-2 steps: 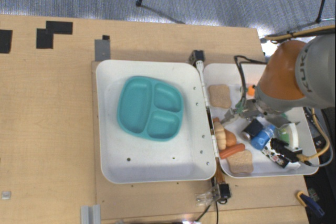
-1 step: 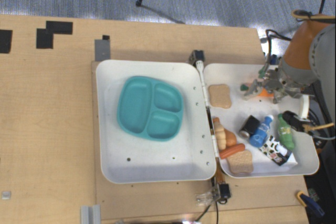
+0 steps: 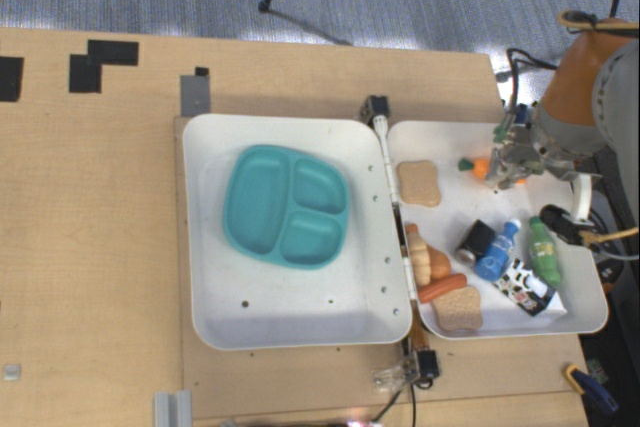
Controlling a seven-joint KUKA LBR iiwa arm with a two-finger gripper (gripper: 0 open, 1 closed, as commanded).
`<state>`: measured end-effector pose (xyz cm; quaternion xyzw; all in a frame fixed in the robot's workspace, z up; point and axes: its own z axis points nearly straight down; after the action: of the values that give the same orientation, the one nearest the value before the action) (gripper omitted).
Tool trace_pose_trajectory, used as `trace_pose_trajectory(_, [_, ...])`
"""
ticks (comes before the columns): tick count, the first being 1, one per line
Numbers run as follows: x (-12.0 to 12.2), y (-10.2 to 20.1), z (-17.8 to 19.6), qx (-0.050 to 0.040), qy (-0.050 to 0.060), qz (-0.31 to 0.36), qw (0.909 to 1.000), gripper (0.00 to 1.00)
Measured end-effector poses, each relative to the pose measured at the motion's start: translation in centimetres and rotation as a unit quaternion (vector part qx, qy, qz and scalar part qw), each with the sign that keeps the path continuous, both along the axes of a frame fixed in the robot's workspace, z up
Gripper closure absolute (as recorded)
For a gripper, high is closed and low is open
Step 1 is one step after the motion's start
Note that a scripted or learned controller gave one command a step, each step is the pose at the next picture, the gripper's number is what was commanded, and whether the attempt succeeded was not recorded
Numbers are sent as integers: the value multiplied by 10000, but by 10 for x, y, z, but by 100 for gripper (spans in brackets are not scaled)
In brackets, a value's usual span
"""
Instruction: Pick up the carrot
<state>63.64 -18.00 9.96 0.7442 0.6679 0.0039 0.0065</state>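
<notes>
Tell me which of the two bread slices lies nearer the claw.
The pale bread slice at the right bin's upper left lies nearer the claw; the other slice sits at the bottom edge.

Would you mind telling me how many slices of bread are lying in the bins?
2. One bread slice lies near the far left of the right bin; the other slice lies at its near edge beside a sausage. Others could be hidden under the clutter.

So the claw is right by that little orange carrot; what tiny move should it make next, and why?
Probably a small shift toward the left bin, then straight down. The gripper sits in the right bin with the carrot just beside it, nearer the divider, not visibly between the fingers, so it likely needs centring over the carrot before gripping.
</notes>
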Motion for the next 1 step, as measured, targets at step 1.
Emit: trace_pose_trajectory(1, [3, 1, 13, -13, -36, 40, 10000, 100])
